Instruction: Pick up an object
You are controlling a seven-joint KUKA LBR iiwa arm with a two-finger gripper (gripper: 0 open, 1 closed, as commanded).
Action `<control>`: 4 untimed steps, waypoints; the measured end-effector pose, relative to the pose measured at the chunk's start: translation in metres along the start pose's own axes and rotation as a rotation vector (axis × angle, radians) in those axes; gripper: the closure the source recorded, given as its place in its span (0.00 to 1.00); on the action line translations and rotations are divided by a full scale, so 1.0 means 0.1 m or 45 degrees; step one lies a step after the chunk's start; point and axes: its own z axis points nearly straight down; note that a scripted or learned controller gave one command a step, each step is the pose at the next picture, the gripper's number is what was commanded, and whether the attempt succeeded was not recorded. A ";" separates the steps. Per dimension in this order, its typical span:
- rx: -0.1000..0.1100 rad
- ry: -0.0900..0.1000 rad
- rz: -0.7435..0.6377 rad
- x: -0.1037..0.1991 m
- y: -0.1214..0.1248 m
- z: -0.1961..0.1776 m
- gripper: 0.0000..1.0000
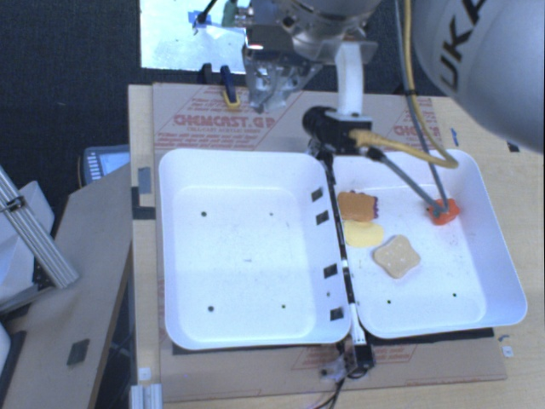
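My arm [409, 7] comes in across the top right corner of the view, grey shell with an orange band at the very top edge. Jaws hang at the back edge of the surface [255, 377], over the brown board [213, 124] behind the left bin [170, 228], not over either bin's floor. Gripper [271, 88] looks like a blur of metal parts from here; I cannot tell whether the jaws are open or closed, and I see nothing between them.

Right bin [485, 271] carries the objects. Orange-brown piece [357, 206] sits near the divider, toward the bin's back left corner, with a bit of purple at its right side. Yellow disc [364, 234] lies just in front of it, touching or nearly so. Tan toast-shaped piece [396, 256] lies just beside the disc, toward the bin's middle. Small orange-red item [443, 211] rests near the bin's right wall, well apart from the other three.

Yellow and grey cables [400, 147] run from a black fitting [328, 130] at the bins' back edge across toward the orange-red item
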 end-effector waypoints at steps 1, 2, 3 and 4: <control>-0.005 -0.002 0.003 -0.01 0.10 -0.34 1.00; -0.001 -0.003 0.003 -0.01 0.10 -0.32 0.00; -0.004 -0.001 -0.001 -0.01 0.10 -0.43 1.00; -0.003 -0.002 -0.003 -0.01 0.10 -0.43 0.00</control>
